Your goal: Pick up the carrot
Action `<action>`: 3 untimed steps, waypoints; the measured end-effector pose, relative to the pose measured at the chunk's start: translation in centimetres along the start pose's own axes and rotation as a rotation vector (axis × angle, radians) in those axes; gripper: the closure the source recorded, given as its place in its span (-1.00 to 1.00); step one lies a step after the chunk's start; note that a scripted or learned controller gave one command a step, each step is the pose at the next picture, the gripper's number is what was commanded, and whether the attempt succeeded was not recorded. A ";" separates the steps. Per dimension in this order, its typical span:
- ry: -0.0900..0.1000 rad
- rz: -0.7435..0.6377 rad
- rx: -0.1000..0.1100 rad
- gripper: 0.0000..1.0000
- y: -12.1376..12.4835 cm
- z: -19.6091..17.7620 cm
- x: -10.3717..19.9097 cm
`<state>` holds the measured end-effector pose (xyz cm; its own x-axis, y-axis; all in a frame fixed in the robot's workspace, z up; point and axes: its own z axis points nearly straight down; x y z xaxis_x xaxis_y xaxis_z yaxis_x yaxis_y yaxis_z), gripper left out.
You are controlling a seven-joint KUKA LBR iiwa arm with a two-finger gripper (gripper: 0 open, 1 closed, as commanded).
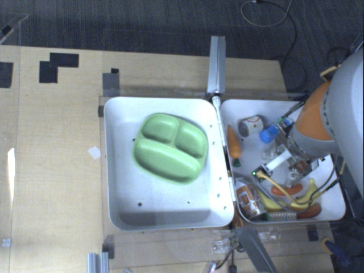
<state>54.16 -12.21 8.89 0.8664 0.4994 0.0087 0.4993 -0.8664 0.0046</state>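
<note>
Looking down on the surface [57,181], found the carrot [233,143] lying flat in the right-hand white bin [250,108], orange and slim, set lengthwise just beside the wall shared with the left-hand bin [122,152]. Noted it free, with nothing closed on it. Saw the pincer [293,169] low inside the same bin, well to the view's right of the carrot and slightly nearer the front edge, hanging from the grey arm [347,107] with its orange band [315,121]. Could not tell whether the pincer was spread or pressed together, since the wrist hardware blocked the tips. Spotted a small silver can [250,125] near the carrot's far end, to its right, and a little blue thing [269,133] just past that. Made out a brown packet [248,201] near the carrot's front end, then a yellow banana [298,198] and a red thing [308,212] farther right of the carrot, toward the front corner under the pincer. Found a green divided plate [170,147] to the carrot's left, across the shared wall, resting in the middle of the left-hand bin.
</note>
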 end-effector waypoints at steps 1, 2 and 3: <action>0.006 -0.004 -0.003 1.00 0.0 -1.2 0.3; -0.006 0.226 0.004 1.00 -8.3 -9.6 -1.2; -0.005 0.219 0.004 1.00 -8.3 -10.6 -1.1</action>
<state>48.97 -5.54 19.45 0.9541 0.2995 0.0040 0.2995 -0.9541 -0.0007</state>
